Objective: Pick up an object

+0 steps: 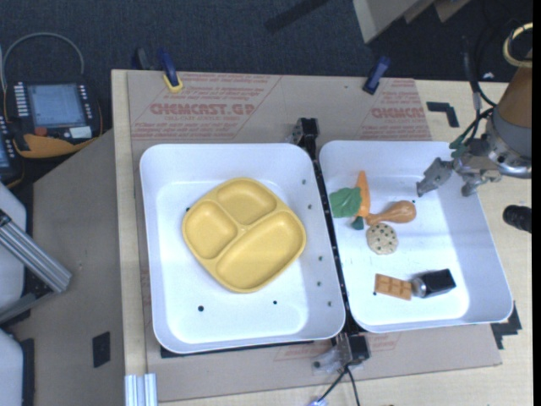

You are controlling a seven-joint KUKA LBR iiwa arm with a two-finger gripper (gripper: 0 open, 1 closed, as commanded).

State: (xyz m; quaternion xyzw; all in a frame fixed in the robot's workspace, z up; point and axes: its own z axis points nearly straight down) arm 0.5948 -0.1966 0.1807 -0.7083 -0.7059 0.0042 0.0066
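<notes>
While spread, claw [450, 176] above right bin [482, 252] of toy foods; yellow plate [244, 233] in left bin [161, 227].

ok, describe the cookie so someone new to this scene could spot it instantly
Look in the right-hand white bin, the one holding small toy foods rather than the yellow divided plate. Near its middle, just below the drumstick and above the orange wafer, lies the cookie. It is the only round, pale disc with dark specks.
</notes>
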